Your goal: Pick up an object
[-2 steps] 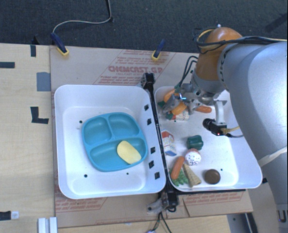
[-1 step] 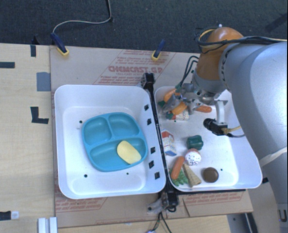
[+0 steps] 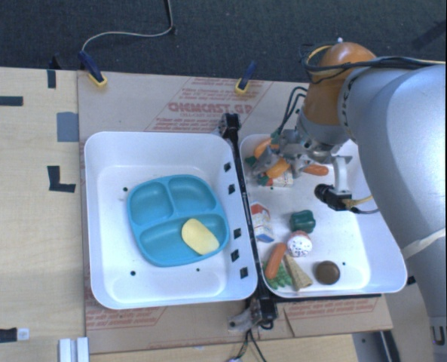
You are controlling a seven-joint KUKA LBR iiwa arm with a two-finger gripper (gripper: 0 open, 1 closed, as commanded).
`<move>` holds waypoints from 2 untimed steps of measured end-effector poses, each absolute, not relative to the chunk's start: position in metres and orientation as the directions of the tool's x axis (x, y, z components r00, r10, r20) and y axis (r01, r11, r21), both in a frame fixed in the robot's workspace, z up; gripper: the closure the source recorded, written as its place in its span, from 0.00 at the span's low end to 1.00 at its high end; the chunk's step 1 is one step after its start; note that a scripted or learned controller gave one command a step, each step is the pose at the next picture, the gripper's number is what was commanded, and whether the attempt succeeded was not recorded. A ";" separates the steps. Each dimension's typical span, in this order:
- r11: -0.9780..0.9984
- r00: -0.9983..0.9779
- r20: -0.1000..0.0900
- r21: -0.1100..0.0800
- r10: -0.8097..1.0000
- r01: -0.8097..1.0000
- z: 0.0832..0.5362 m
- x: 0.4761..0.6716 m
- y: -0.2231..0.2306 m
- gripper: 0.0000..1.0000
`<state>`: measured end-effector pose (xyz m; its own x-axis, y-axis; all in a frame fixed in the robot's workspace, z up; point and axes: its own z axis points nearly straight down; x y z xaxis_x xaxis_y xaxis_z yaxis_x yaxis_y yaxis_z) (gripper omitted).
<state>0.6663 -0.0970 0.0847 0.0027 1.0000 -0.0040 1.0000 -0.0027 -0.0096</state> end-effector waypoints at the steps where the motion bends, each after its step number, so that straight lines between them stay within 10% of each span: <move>1: -0.002 0.002 -0.004 -0.006 1.000 1.000 0.085 0.665 -0.097 0.00; 2: -0.001 0.001 -0.003 -0.010 1.000 1.000 0.085 0.666 -0.097 0.00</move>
